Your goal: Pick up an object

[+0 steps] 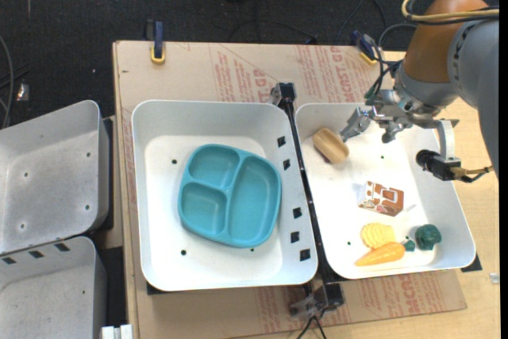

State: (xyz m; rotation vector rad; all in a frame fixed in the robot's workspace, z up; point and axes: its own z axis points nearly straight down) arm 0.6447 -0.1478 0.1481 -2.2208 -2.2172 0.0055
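- Step in hand, as I judge it: the approach. The gripper [371, 123] hangs over the upper part of the right bin [460, 212], nothing between its fingers, nothing lifted yet.
- Gripper state: fingers look spread apart, one pointing left toward the bread roll [330, 146], the other down and to the right. Open, holding nothing.
- Nearest candidate to pick: the bread roll, lying just left of and below the gripper, near the right bin's left wall, close to the divider between the bins.
- Other things in the right bin: a small brown and white box [382, 199] mid-floor, a yellow corn piece [377, 234], an orange carrot [382, 253] touching or just under the corn, a green broccoli piece [428, 237] near the lower right corner.
- Left bin [151, 194] has a blue divided plate [230, 194] sitting in the middle, well apart from the arm [444, 36].
- Next move, my guess: shift a little left and down to centre over the roll, line the fingers across its short side, then descend and close.
- Edges: the roll sits near the left wall, so the left finger has little room there. Risk of clipping the wall or nudging the roll.
- Open room: bare floor right of the roll and through the bin's middle, so plenty of space to come down there. The bottom cluster is crowded, a harder grab.
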